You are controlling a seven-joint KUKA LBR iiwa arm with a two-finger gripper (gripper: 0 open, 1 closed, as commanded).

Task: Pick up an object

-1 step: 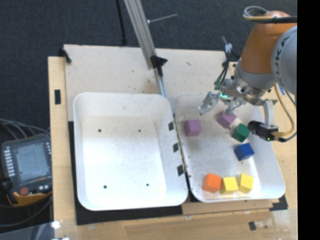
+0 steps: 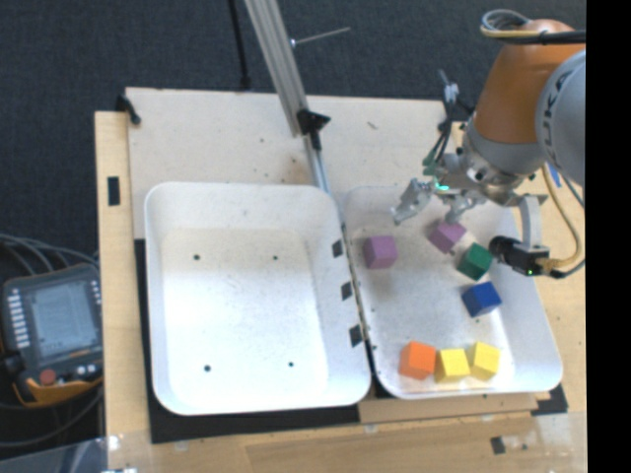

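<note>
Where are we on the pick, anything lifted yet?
Done: the arm has reached over the right bin. In hand: nothing visibly. The pincer hangs above the bin's far end, right by a purple block that looks to lie on the bin floor. Left: grasp and lift. The other purple, green, blue, orange and two yellow blocks also lie untouched.

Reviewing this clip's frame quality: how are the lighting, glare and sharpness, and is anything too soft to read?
Camera view: lighting is even and diffuse, with faint shadows under the blocks, e.g. the orange block. The left bin is bright white but keeps its speckles, so it is not blown out. The gripper is soft and small; its finger state is unreadable. The pendant screen is washed out.
</note>
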